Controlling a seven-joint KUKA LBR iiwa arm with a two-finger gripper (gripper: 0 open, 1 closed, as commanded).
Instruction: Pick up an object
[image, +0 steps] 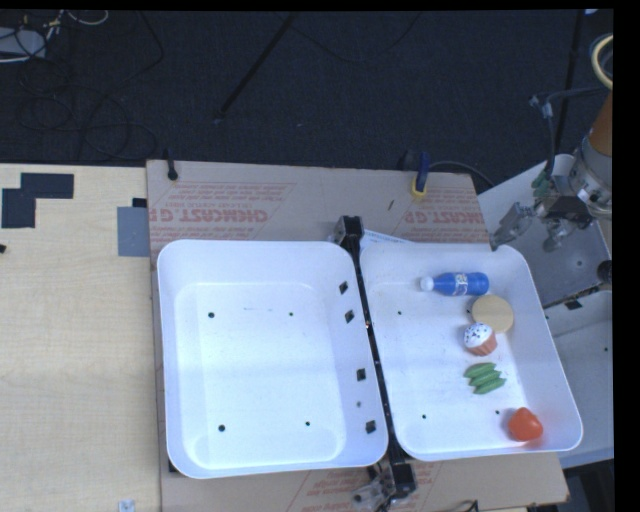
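Observation:
The right bin (420, 420) holds a blue bottle (458, 284) lying on its side near the back. Beside and in front of it are a tan round disc (493, 313), a small white and orange cupcake-like toy (480, 339), green pea pods (485, 378) and a red-orange ball-like fruit (524, 425) at the front right corner. My gripper (525, 232) hangs beyond the right bin's back right corner, outside the bin and apart from every object. Its fingers stand open with nothing between them.
The left bin (190, 300) sits beside the right one, with a black clamp strip (362, 340) along their shared edge. Both rest on a cardboard sheet (260, 205). A wooden bench top (70, 330) extends to the left. Cables lie on the dark floor behind.

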